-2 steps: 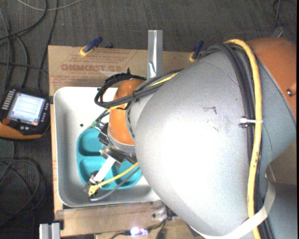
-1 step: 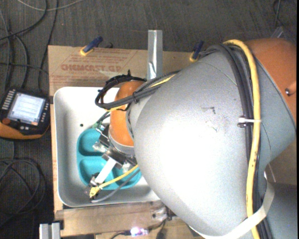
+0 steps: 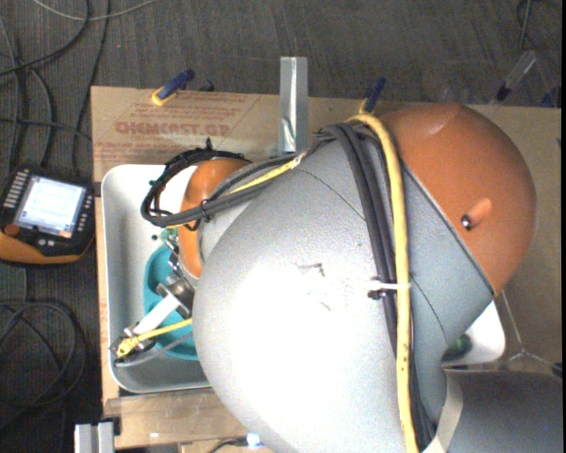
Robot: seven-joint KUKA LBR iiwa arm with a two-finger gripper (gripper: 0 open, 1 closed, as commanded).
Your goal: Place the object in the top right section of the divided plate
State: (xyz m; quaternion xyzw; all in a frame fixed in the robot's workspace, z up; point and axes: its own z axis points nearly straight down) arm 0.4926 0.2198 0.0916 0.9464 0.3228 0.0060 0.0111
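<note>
Hanging low over the left bin (image 3: 113,253), the gripper (image 3: 174,289) is showing you little more than a patch of silvery metal under the wrist, and you cannot tell whether it is open or closed, or whether it is carrying anything. It is sitting above the teal divided plate (image 3: 158,276), which is lying in that bin with just its left rim peeking out past the arm; its sections are hidden.

A pale strip with yellow ends (image 3: 149,332) is slanting from under the gripper, across the plate's lower edge, toward the bin's near left corner. You cannot tell whether this is the object or part of the wiring.

Above the gripper, the orange band (image 3: 208,189) is catching the light, and a loop of black cable (image 3: 158,196) is curling around it. A yellow cable (image 3: 391,215) is running up along the big grey arm (image 3: 302,319), which is covering most of the bench from the right.

A corner of the right bin (image 3: 486,340) is poking out beyond the arm. Both bins are resting on a cardboard sheet (image 3: 198,121) with red lettering. An orange-cased handset with a lit screen (image 3: 42,213) is lying on the dark floor at the far left.
</note>
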